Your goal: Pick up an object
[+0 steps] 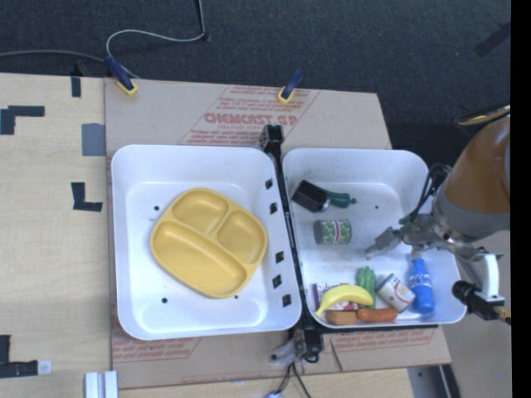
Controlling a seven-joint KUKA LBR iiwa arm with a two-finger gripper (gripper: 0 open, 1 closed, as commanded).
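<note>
The right bin point(357, 157) holds several small items. A black block with a green handle point(312, 196) lies at its back left, and a green can point(333, 231) rests on its side near the middle. Along the front wall sit a green vegetable point(366, 278), a yellow banana point(345, 295), an orange-red sausage point(373, 314), a small white-and-brown cup point(396, 292) and a blue bottle point(421, 286). My gripper point(393, 240) hangs low over the bin's right side, just above and left of the blue bottle. Nothing is visibly held.
The left bin point(124, 222) holds a yellow divided plate point(209, 240). A black divider with clips point(280, 222) separates the bins. Both stand on a cardboard sheet point(241, 114) held by yellow-blue clamps. The arm's grey and orange body point(485, 181) overhangs the right bin's right edge.
</note>
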